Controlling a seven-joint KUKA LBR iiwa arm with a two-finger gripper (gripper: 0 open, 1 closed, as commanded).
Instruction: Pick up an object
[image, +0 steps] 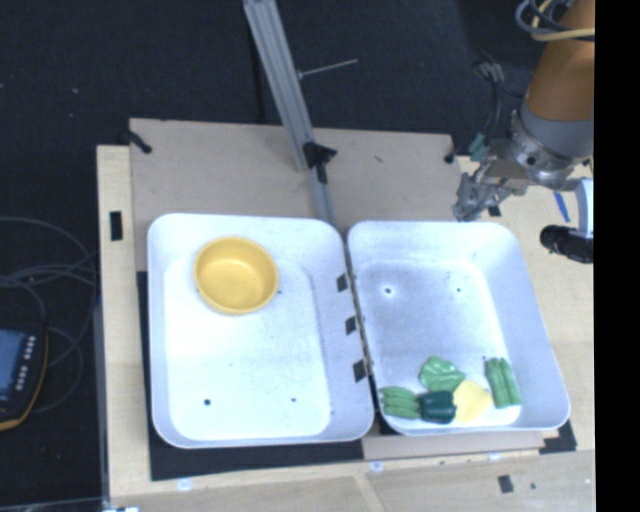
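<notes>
A small heap of objects lies at the near edge of the right bin (440, 260): a light green piece (440, 374), a dark green block (436, 406), a yellow piece (472, 401), a green ridged piece (501, 381) and another green piece (398, 401). A yellow bowl (236, 274) sits in the far left part of the left bin (250, 390). My gripper (470, 205) hangs just beyond the right bin's far right corner, well away from the heap and from the bowl. Nothing shows between its fingers.
A grey metal bar (285, 90) slants from the top of the view down to the gap between the bins. Black clips (352, 325) sit along the seam between the bins. A dark handheld device (18, 375) lies off the bench at far left.
</notes>
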